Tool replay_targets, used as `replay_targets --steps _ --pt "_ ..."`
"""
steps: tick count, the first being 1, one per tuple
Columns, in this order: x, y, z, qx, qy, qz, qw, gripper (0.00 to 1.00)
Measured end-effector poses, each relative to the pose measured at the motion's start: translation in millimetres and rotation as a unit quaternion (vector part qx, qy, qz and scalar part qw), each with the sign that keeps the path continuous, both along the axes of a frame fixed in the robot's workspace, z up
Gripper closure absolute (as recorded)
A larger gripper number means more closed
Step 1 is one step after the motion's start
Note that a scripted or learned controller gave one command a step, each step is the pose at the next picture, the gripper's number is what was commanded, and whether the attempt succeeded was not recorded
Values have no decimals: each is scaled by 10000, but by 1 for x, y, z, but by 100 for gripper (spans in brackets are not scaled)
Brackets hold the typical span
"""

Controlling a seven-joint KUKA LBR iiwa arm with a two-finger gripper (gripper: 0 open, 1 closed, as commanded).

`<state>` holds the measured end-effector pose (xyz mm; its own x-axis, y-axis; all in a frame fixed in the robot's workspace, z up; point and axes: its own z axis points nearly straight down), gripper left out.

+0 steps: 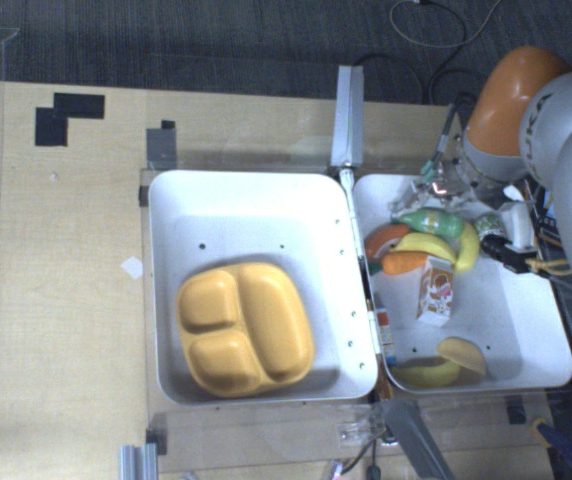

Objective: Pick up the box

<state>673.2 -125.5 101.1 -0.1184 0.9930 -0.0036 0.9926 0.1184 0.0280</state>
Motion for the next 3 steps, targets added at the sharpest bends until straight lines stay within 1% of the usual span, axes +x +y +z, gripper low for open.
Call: replay_targets --steps 1,2,3 --pt "4 2 14 0 -69 19 10000 100" --pt "4 2 14 3 -60 20 10000 0" --pt "-24 6 -13 -6 97 199 9998 0"
